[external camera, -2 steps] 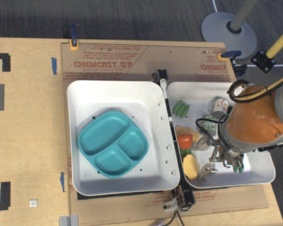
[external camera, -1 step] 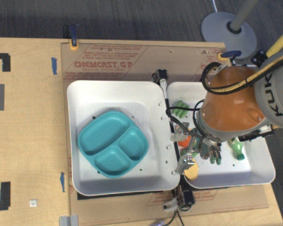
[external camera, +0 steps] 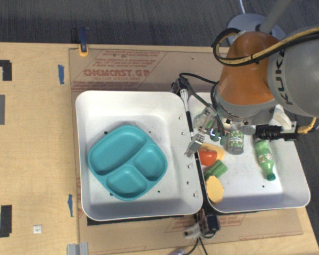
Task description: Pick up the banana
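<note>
Robotics lab, industrial grey arm [external camera: 303, 73] at frame right, taped plywood surface [external camera: 32, 142], two white bins [external camera: 90, 110], loose cables [external camera: 202, 230], toy props

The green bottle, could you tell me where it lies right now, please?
The green bottle lies in the right bin, toward its right side, right of the small can.

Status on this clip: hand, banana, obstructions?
Hand low over right bin's left edge, grip unclear. Banana lying free. Tomato, green piece beside it.
</note>
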Tool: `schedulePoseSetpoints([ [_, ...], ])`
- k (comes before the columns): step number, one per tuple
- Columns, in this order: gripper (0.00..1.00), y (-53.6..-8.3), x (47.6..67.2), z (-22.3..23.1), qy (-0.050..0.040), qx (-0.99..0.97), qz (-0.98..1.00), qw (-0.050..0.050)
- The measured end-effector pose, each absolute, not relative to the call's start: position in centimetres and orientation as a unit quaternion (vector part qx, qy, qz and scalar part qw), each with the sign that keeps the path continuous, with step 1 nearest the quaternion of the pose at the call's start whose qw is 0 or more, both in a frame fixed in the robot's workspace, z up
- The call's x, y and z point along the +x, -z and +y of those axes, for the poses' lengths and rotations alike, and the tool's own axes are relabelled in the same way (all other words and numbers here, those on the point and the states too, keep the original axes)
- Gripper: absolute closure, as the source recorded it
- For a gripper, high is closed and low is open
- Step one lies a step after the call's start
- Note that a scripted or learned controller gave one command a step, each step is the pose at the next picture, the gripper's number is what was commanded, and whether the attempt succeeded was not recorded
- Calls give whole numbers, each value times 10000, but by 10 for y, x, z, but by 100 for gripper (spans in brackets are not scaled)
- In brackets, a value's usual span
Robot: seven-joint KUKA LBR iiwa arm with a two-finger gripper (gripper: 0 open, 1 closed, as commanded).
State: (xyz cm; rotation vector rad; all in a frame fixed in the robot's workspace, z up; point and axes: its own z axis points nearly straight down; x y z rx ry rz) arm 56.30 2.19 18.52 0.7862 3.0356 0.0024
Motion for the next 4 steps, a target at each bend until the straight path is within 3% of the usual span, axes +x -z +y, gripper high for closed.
schedulePoseSetpoints([
  [1, 0, -237, 490, -105, 0, 2412, 9705, 13],
  [2, 0, -193, 480, -31, -6, 2201, 9755, 9],
  [3, 0, -260, 480, -114, 2, 1942, 9810, 27],
  [4, 0, -185, 480, -51, -5, 1491, 9888, 7],
])
